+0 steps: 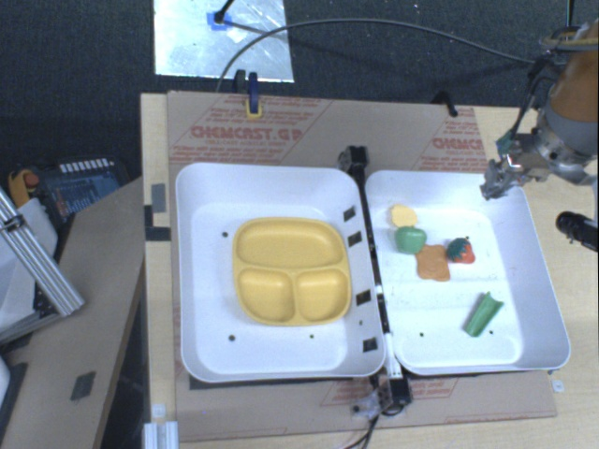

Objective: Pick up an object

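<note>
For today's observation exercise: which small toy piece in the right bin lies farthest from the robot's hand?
The long green wedge-shaped piece, alone toward the bin's front; the other four cluster nearer the hand.

Arm cut off at right edge; tool fingers too small to tell.

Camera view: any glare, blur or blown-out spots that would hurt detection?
Camera view: the foil sheet at the top glares near white; both white bins are bright with faint contrast at their rims; the arm and pincer at upper right look soft and blurred; the yellow tray and the small items, such as the green piece, are evenly lit with only light shadows.
</note>
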Tool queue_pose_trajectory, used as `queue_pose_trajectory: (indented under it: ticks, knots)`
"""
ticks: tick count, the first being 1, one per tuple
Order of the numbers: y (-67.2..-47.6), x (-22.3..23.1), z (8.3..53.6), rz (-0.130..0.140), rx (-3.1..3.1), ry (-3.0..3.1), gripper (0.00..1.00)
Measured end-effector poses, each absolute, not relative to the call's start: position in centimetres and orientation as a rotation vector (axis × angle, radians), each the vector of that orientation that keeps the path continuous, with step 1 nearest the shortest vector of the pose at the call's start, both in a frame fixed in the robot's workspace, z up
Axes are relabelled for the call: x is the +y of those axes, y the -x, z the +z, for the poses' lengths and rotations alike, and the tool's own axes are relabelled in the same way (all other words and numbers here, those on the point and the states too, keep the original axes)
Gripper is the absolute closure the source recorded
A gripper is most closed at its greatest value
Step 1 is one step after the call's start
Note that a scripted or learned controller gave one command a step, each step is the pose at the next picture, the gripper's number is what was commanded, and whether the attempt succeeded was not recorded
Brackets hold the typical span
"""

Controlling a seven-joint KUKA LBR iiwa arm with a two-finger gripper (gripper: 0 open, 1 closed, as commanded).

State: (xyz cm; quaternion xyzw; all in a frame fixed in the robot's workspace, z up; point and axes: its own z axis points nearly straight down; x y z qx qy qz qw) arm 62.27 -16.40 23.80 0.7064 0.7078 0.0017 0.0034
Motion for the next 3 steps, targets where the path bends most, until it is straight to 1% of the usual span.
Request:
queue_pose_trajectory:
  ticks: [1,2,3]
  knots:
    - [-62.4,-16.4,27.5,0.005,2.222,-2.214,1.0]
    - [-62.2,-11.1,27.9,0.004,2.231,-2.21,1.0]
    - [-61.9,-6.9,26.8,0.002,2.229,-2.213,1.0]
